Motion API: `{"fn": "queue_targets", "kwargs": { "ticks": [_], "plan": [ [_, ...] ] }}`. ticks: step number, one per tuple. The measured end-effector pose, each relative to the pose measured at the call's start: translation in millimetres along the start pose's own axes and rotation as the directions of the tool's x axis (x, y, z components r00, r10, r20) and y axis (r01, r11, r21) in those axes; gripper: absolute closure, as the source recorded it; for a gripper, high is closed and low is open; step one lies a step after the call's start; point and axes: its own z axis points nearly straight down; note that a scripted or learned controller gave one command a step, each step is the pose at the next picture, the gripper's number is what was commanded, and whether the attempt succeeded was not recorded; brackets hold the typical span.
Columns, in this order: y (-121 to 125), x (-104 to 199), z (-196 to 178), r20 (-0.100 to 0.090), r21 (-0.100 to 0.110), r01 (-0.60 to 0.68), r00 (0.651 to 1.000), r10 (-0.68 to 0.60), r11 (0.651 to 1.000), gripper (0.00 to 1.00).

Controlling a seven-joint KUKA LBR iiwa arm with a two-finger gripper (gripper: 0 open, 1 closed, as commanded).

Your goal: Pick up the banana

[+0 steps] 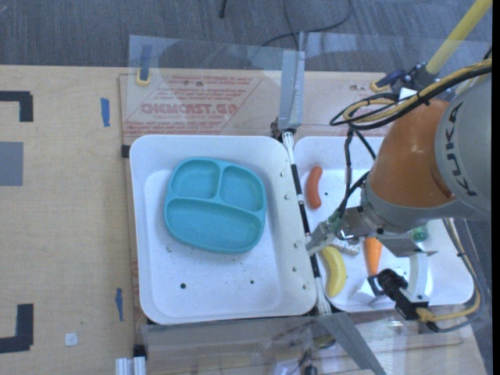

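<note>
Banana, yellow and curved (335, 269), lies in the right white bin (453, 287) near its left wall, just below my tool (344, 233). Whether my tool is wide or narrow, I cannot tell from here.

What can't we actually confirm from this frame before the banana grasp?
- Gripper: the wrist covers it in the camera view, so its state is unreadable.
- Banana: its top end runs under the gripper; contact cannot be told.
- Orange item beside it: upper part hidden by the arm; too small to identify.
- Right bin: middle covered by the arm.
</note>
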Motion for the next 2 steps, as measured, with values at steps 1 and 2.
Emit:
{"fn": "queue_targets", "kwargs": {
  "ticks": [1, 2],
  "plan": [
    [0, 1, 0, 0.000, 0.000, 0.008, 1.000, -0.008, 1.000, 0.00],
    [-7, -42, 0, 0.001, -0.001, 0.020, 1.000, -0.020, 1.000, 0.00]
  ]
}}
